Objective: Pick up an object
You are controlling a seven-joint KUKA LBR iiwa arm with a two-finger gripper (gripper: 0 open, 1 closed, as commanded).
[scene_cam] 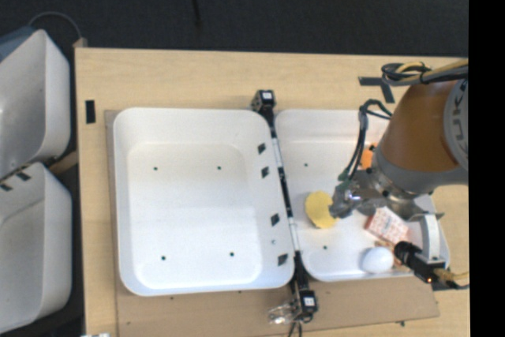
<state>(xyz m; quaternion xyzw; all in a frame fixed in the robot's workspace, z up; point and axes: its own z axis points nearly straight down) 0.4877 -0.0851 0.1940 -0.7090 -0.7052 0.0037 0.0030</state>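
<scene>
- 1 wooden bench [189, 79], bearing 2 white bins side by side.
- Left bin [189, 197]: only bare floor showing.
- Right bin [316, 142]: 3 objects seen, all in its near half.
- 1 arm [422, 134], orange band above wrist, reaching over right bin from the right.
- 1 gripper [341, 204] low in right bin, touching yellow disc's right edge; cannot tell its state.
- 1 yellow disc [319, 210], close to the divider.
- 1 red-and-white packet [386, 226], right of gripper.
- 1 white ball [377, 260], near front wall.

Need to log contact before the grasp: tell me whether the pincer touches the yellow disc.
Cannot tell. In the camera view the pincer overlaps the yellow disc's right edge, but the slanted view shows neither contact nor gap plainly.
</scene>
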